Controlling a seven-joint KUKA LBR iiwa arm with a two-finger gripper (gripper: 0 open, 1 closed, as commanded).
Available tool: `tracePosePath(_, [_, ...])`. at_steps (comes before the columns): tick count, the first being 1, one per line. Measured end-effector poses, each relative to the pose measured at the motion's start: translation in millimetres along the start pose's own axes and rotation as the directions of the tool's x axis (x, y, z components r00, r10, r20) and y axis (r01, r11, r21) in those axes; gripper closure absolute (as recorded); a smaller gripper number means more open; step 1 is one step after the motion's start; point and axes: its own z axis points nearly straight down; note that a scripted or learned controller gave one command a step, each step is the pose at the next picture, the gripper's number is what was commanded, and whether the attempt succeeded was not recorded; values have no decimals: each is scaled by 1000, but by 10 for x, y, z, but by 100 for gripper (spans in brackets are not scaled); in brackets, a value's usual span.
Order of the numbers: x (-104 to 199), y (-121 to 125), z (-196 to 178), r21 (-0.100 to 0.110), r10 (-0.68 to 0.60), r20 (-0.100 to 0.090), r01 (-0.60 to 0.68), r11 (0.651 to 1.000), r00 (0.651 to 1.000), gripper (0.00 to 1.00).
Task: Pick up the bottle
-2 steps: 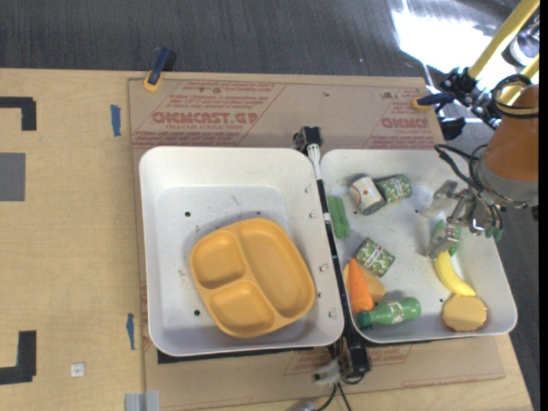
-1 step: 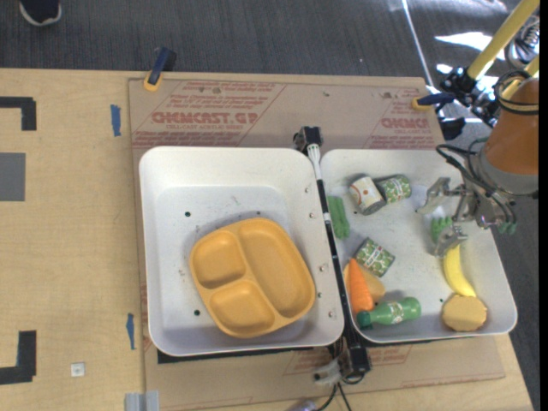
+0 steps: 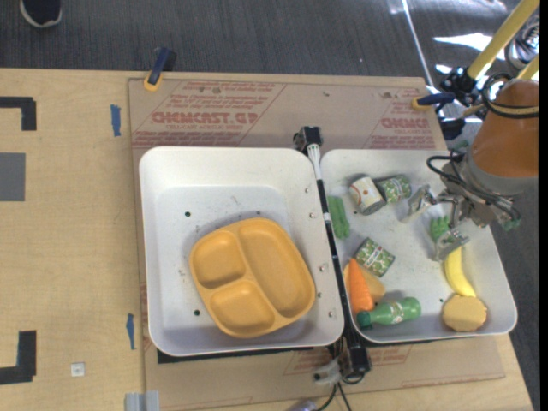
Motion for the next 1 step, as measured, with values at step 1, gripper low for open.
tracePosePath(1, [194, -126, 2, -2, 478, -3, -478, 878, 878, 0])
